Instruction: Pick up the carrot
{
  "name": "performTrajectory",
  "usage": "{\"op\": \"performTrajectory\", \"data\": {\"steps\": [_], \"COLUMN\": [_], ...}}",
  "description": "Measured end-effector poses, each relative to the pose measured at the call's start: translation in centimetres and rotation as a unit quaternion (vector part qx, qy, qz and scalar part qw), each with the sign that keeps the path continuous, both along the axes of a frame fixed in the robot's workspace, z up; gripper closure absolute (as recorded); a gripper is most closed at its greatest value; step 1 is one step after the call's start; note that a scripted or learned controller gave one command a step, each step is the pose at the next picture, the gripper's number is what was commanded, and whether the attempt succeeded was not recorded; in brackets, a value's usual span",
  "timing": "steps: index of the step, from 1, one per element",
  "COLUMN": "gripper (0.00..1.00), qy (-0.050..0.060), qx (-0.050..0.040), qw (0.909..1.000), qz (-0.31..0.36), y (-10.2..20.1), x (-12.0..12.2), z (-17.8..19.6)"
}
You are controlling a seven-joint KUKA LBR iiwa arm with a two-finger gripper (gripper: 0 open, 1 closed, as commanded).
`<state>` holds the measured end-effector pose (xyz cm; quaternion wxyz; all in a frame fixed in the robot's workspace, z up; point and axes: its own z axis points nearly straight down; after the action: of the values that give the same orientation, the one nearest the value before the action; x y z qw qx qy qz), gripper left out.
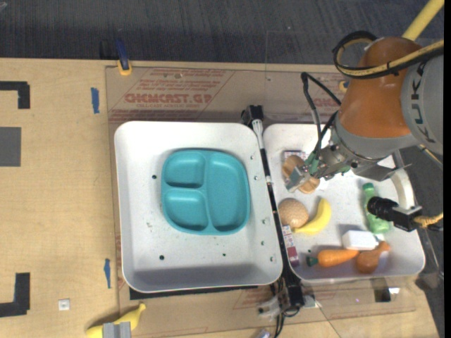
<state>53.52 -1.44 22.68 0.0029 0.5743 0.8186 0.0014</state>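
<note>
The carrot [337, 257] is orange and lies flat near the front edge of the right bin [409, 259], between a white block and the bin's front wall. My gripper [306, 174] hangs at the back left of that bin, well behind the carrot. It sits right over a tan, bread-like piece [292, 166]. The carrot is free, with nothing touching it from above.
In the right bin with the carrot are a brown roundish item [293, 212], a yellow banana [319, 217], a white block [361, 240], a brown pear-shaped piece [368, 260] and a green item [376, 215]. A teal divided plate [206, 191] lies in the left bin [134, 210].
</note>
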Motion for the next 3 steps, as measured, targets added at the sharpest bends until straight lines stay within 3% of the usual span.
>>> {"op": "performTrajectory", "data": {"steps": [1, 2, 3], "gripper": [1.0, 1.0, 1.0], "qy": [0.001, 0.008, 0.007], "qx": [0.0018, 0.0001, 0.001], "qw": [0.9979, 0.9946, 0.987], "qz": [-0.065, -0.104, -0.161], "y": [7.8, 12.8, 12.7], "x": [-1.5, -2.8, -5.7], "z": [2.3, -8.8, -6.7]}}
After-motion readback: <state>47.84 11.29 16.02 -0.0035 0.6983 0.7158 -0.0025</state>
